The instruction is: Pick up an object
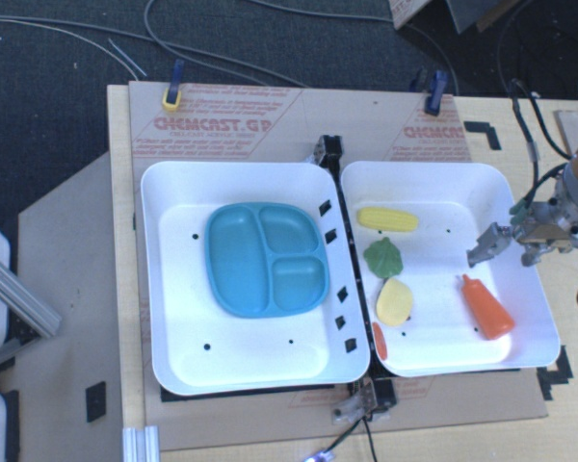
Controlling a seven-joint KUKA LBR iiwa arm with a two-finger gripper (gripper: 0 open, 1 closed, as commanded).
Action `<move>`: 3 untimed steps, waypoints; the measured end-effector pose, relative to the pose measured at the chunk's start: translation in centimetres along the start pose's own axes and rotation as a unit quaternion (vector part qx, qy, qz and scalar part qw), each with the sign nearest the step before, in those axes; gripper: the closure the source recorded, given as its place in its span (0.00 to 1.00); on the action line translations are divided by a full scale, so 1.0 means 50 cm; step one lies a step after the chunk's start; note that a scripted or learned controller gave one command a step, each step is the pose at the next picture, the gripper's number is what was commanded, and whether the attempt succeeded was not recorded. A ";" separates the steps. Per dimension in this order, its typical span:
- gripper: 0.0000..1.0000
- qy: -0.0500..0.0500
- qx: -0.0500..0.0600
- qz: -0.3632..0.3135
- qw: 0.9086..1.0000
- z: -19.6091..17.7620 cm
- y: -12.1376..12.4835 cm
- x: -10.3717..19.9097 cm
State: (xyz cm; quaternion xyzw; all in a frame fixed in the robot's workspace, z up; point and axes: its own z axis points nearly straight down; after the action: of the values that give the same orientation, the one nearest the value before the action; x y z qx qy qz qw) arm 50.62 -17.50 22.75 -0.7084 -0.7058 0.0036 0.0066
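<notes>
Camera view looks down on two shallow white bins sitting side by side. The right-hand white bin (433, 186) is my landmark. Inside it, near its far wall, lies a yellow corn cob toy (386, 220). Just toward the front from that sits a small green leafy toy (382, 256), and next down is a pale yellow lemon-shaped toy (395, 301). A thin orange-red piece (380, 340) lies by the bin's front left corner. An orange bottle-shaped toy with a red cap (486, 309) rests closer to the bin's right wall.

The grey two-finger gripper (485, 246) hangs over the right side of this bin, above and just beside the bottle's cap end. Nothing sits between its tips. How wide it is spread I cannot tell.

What could go wrong? The bottle is round and lies at a slant, so I think it could roll or slip out if pinched off-centre. It also lies near the wall, so the tool might bump the rim. The green and yellow toys sit close together, so grabbing one could push the other.

The left-hand white bin (164, 258) holds a blue plastic divided plate (267, 258).
</notes>
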 end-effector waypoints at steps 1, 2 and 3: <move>0.00 -0.002 -0.007 -0.002 1.000 -0.013 0.005 0.001; 0.00 -0.001 -0.003 -0.002 1.000 0.110 0.010 -0.008; 0.00 0.000 -0.004 -0.002 1.000 0.236 0.009 -0.001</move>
State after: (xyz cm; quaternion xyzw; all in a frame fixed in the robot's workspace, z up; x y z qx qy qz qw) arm 50.91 -17.48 10.94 -0.7070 -0.7072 0.0012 0.0037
